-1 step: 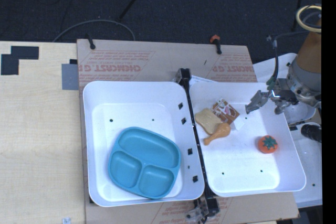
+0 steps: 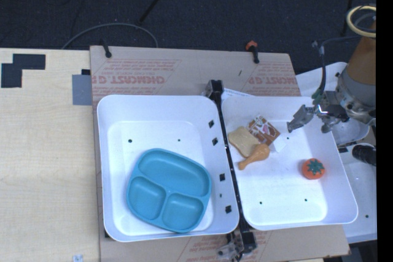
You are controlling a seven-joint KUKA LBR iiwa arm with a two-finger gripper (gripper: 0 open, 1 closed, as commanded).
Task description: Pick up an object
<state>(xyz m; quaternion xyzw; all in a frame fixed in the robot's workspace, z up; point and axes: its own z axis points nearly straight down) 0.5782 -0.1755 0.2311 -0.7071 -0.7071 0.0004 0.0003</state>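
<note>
We see the surface [image 2: 43, 150] carrying two white bins side by side on a cardboard sheet [image 2: 184, 73]. Left bin [image 2: 116, 113] holds a blue divided tray [image 2: 169, 189], lying flat toward the front. Right bin [image 2: 307, 208] holds a small cluster near its left-centre: a tan bread slice [image 2: 242, 141], a toy drumstick [image 2: 255, 157] touching its lower edge, and a red-and-white patterned piece [image 2: 264, 129] just behind. An orange tomato-like toy [image 2: 313, 169] sits apart, near the right wall. The jaws [image 2: 313, 119] hover over the right bin's back right corner, spread open, nothing between them, well clear of every object.
</note>
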